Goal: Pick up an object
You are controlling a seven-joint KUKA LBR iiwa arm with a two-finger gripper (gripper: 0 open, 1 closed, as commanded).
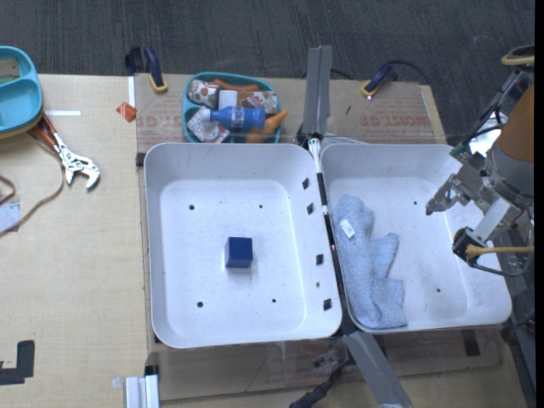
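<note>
a blue cube (240, 252) lay mid left bin (183, 313); a cloth (367, 262) lay in the right bin (429, 262), left side. the end effector (442, 201) hung over its right side, open or closed unclear.

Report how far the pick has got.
Done: nothing lifted yet. The blue cube lies on the floor of the left bin, and the cloth lies in the right bin. In hand: the gripper is at the right bin's right side, apart from the cloth. Left: reach an object, grasp it, lift it.
</note>
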